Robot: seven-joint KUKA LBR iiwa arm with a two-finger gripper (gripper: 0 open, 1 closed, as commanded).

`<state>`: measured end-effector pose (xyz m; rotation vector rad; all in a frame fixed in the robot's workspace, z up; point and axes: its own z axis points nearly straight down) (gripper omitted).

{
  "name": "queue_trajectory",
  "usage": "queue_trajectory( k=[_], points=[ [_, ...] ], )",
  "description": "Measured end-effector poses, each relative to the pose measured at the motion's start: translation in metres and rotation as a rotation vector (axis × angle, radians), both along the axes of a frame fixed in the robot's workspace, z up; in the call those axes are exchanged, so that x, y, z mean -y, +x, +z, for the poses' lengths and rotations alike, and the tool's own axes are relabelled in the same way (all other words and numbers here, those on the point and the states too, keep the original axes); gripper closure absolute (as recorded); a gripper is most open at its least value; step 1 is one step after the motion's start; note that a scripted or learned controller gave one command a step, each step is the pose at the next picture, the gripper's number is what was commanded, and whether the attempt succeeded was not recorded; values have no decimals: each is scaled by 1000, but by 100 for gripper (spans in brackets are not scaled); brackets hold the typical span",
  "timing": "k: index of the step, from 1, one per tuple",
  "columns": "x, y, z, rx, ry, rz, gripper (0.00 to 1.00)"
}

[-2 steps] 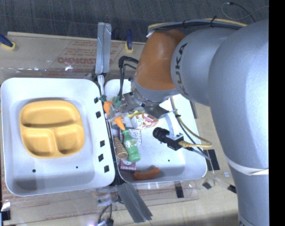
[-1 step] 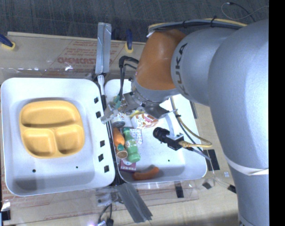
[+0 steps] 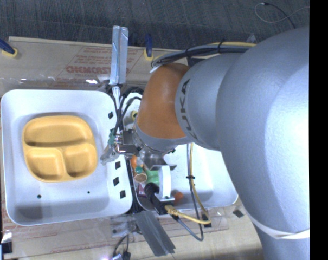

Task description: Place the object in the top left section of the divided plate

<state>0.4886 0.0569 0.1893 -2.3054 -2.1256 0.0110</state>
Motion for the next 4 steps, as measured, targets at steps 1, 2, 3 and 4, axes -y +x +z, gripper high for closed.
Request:
queue_trajectory(
  k=[1,2,3,4],
  points=[
    [-77,-14,-52,0,-2,-51,0],
    [-76,-14,-45,-5,-4,-49,100],
    [-73,23,-89,18,10,-316,100],
    [-76,26,-89,27,15,-312,0]
  ],
)
